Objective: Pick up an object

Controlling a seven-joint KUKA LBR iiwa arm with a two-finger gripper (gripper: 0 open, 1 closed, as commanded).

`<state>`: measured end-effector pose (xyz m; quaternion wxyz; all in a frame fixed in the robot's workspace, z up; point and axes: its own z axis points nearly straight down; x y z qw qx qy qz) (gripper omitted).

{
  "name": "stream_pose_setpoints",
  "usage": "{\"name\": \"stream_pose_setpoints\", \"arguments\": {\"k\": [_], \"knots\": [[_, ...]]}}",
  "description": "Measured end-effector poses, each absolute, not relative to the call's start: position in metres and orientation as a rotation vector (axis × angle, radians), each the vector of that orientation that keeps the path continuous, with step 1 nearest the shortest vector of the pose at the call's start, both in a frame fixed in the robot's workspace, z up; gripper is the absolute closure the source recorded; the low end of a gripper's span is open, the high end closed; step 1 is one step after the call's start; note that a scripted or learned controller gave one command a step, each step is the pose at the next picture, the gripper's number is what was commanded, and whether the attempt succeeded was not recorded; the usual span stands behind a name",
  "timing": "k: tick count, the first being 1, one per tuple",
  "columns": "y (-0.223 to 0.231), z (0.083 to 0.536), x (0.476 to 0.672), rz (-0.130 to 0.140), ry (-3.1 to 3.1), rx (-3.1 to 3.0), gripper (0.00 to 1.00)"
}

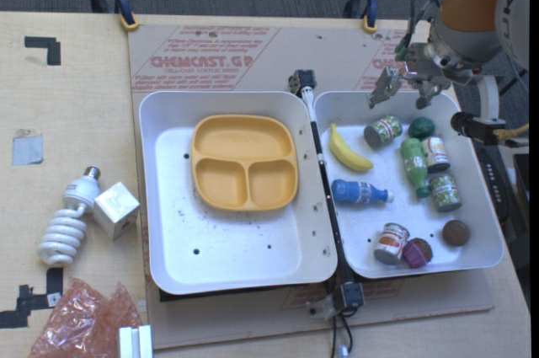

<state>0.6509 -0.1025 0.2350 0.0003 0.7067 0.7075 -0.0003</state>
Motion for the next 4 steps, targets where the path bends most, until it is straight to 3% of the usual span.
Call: {"name": "stream_pose_setpoints", "arguments": {"k": [2,3,4], "knots": [[-0.214,0.102,0.660,0.003,2.224,2.217,0.00],[-0.215,0.112,0.660,-0.001,2.224,2.215,1.00],[-0.215,0.112,0.660,0.000,2.225,2.215,0.00]]}}
